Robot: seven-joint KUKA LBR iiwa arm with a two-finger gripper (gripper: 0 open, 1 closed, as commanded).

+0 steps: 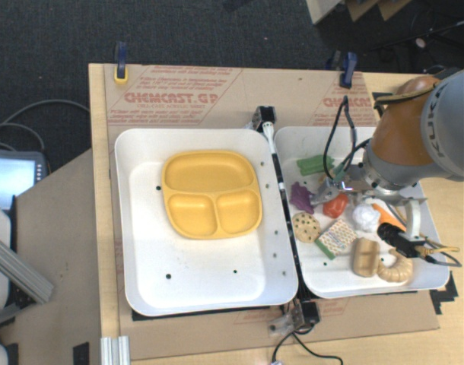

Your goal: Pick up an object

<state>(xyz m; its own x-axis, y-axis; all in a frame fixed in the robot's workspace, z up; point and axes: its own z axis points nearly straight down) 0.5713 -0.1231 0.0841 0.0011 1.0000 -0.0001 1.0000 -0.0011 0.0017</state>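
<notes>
Red toy piece (pixel 336 204): small, probably light and rigid, lying mid right bin (pixel 437 284) among a purple piece (pixel 300 196), cookie (pixel 304 226) and white ball (pixel 363 217); best pinched across its narrow sides. Claw (pixel 346 191) just above it; finger state cannot be told.

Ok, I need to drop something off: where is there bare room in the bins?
The left bin has bare floor in front of and left of the yellow tray. The right bin is crowded with small items, under the arm.
</notes>
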